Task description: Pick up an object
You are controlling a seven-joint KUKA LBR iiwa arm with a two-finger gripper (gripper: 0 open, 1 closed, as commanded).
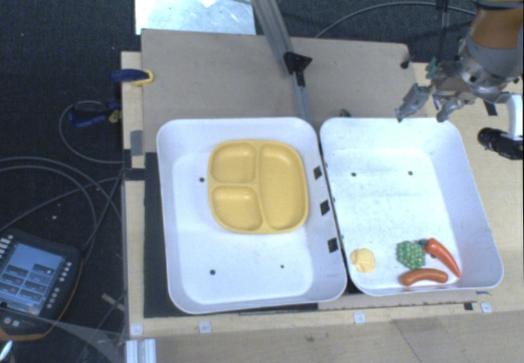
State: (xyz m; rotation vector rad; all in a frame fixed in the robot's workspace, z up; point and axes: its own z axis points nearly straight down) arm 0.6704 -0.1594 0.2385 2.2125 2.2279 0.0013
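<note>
The right bin [385, 156] holds small toy foods near its front right corner: a pale yellow lump [363, 260], a green bumpy piece [410, 254], an orange carrot [442, 256] and a reddish sausage [424, 277]. My gripper [426, 105] hangs over the bin's far right rim, well away from those items. Its two fingers stand spread apart, open, with nothing between them.
The left bin [188, 271] carries a yellow divided plate [256, 186]. A grey metal pole [266, 5] slants across the bench behind the bins. Cables and a pendant [33, 271] lie on the floor at the left.
</note>
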